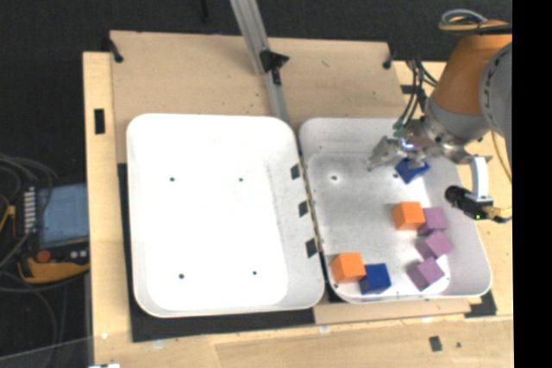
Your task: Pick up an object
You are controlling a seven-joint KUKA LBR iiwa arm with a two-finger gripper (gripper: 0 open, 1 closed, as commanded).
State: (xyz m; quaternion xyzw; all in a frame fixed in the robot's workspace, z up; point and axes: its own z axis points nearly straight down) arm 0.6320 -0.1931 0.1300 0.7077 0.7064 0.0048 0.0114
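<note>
The claw (398,152) hangs just above the blue block (411,170) in the right bin (345,142); its grip is unclear, nothing lifted yet.

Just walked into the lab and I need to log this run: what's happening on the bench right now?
A grey KUKA arm with an orange band reaches in from the right over the right bin. Its gripper hangs low at the bin's far end, right beside a blue block; whether it grips the block is unclear. Two orange blocks, three purple blocks and another blue one lie in the same bin's near half.
</note>
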